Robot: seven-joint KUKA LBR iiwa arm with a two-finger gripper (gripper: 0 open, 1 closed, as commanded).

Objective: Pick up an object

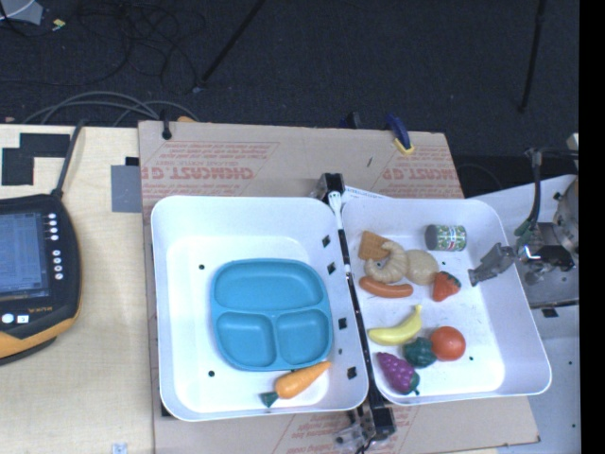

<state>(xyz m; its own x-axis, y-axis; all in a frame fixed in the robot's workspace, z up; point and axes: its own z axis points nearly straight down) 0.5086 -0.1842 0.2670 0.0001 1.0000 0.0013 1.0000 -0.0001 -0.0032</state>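
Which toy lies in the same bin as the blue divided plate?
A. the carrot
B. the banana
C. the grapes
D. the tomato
A. The carrot lies in the left bin just below the blue divided plate, while the banana, tomato and grapes sit in the right bin.

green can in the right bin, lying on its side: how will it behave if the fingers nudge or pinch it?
The can lies on its side, so a nudge across its axis will probably roll it toward the bin wall. Its smooth round body looks hard, so a pinch may slip off. It sits apart from the other toys, leaving room for the gripper.
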